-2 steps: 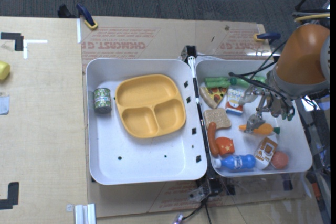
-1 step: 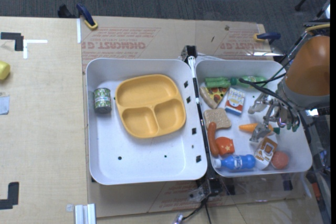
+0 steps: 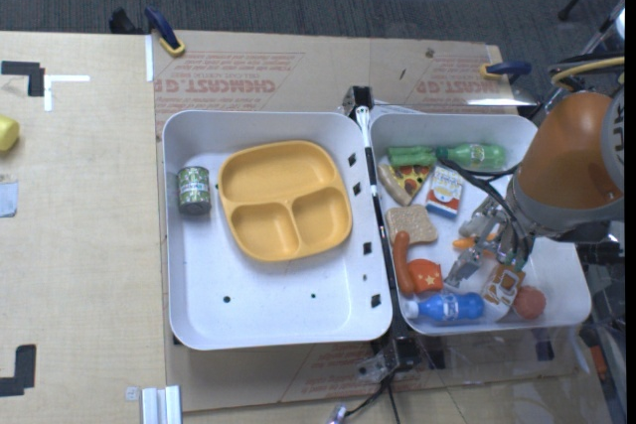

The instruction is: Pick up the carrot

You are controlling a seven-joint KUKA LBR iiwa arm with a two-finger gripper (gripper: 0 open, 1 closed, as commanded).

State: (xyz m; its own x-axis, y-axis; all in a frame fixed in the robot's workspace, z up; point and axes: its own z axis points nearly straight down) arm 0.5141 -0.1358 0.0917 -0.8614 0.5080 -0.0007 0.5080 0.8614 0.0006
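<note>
The fixed overhead camera looks down on two white bins side by side. The left bin [image 3: 199, 303] holds a yellow divided plate [image 3: 286, 200] set near its middle and a small green-labelled can [image 3: 194, 190] lying just to the plate's left. The right bin [image 3: 556, 318] is crowded with toy food. The carrot [image 3: 401, 262] lies near that bin's left wall, a slim orange piece whose long axis runs almost straight up and down the view, tilted only slightly, with one end touching the lower edge of the bread slice [image 3: 412, 224] and the other end pointing toward the near rim, beside an orange-red piece with a star [image 3: 425, 275]. Which end is the tip cannot be told at this size. Below these lies a blue bottle [image 3: 450, 309] on its side, and a reddish ball [image 3: 530, 302] sits in the near right corner. Farther back are a pizza slice [image 3: 405, 182], a small blue and white carton [image 3: 444, 193], a green vegetable [image 3: 412, 155] and a green bottle [image 3: 475, 155]. The arm [image 3: 566, 164] reaches in from the right, and the gripper [image 3: 485, 251] hangs over the middle of the right bin, well to the right of the carrot and not touching it. Whether its claw is released or clenched cannot be told amid the clutter beneath it.
</note>
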